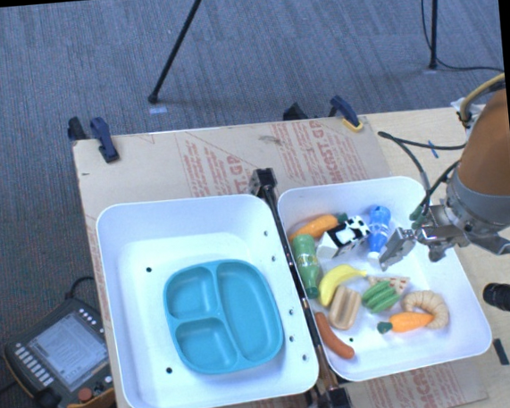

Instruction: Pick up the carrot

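Carrot lies at the near side of the right bin. Farther back, the gripper hangs over the toys, fingers slightly apart, holding nothing.

A blue divided plate lies in the left bin.

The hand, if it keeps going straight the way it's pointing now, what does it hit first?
Probably the banana: the hand points left and slightly down toward it, though its height above the toys is unclear.
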Robot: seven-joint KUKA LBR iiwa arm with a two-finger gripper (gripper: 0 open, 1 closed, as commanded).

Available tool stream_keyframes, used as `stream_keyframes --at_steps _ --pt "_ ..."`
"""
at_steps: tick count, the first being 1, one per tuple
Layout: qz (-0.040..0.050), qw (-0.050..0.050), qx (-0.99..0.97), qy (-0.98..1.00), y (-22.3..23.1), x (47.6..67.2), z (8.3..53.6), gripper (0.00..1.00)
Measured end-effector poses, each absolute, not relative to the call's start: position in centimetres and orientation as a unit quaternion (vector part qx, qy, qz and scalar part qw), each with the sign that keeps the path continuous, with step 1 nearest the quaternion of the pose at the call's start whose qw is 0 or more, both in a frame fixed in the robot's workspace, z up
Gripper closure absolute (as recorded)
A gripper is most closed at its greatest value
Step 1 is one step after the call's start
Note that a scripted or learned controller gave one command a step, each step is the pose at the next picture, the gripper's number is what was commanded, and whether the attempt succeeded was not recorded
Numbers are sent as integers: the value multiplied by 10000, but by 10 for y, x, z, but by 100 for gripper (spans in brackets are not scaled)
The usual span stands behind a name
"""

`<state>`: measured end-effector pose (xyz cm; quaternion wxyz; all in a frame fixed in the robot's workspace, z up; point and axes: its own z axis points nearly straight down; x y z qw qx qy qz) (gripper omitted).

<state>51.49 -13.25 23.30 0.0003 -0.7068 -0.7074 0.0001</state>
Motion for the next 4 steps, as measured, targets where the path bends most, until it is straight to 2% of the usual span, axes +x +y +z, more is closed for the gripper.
stream_keyframes --at_steps 1,2,3,4 --pt "6 23 -6813 -7320 -173 475 108 0" --pt "1 19 -5513 -8343 -122 475 87 0" --pt "0 24 -5533 -8330 -122 475 96 100" --pt "0 24 -5533 -8330 -122 475 96 0"
